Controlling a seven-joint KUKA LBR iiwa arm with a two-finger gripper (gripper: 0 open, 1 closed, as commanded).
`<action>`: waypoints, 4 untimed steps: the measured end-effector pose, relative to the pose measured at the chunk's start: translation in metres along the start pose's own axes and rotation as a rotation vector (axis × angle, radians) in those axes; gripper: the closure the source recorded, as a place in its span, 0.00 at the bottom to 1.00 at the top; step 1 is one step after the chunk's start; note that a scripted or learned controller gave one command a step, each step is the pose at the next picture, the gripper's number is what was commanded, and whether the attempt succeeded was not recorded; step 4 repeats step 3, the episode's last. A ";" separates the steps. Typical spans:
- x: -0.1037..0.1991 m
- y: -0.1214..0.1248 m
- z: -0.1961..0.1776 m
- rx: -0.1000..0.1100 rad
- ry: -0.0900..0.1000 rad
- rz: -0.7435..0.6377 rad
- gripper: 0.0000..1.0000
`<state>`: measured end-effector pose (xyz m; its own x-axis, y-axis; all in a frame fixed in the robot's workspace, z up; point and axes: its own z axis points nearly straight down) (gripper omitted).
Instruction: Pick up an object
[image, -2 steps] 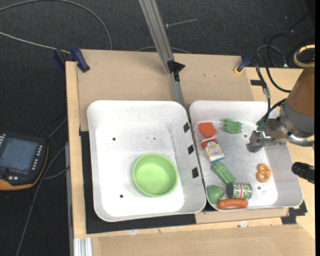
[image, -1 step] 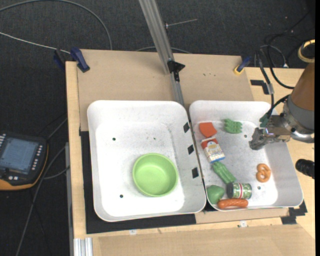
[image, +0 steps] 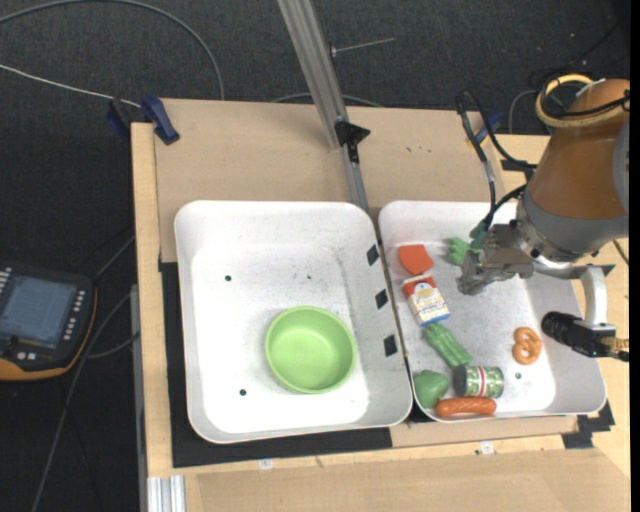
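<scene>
Pincer above right bin, near small carton.

You are looking at a robotics lab, not a home or shop. The plywood counter sits on dark carpet, with loose cables trailing across the floor behind it. Left of the counter, a teach pendant with a screen lies on the carpet. An aluminium rail rises from the counter's far side, and blue clamps grip its far left corner. On the counter, two white bins sit side by side on a black mat, and a grey-and-orange industrial arm reaches over the right one.
</scene>
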<state>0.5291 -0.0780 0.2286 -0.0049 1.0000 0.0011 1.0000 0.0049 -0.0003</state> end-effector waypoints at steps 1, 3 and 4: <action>0.050 0.010 -0.010 -0.002 0.000 0.000 1.00; 0.137 0.045 -0.005 -0.001 0.000 0.001 1.00; 0.137 0.045 -0.005 -0.001 0.000 0.001 1.00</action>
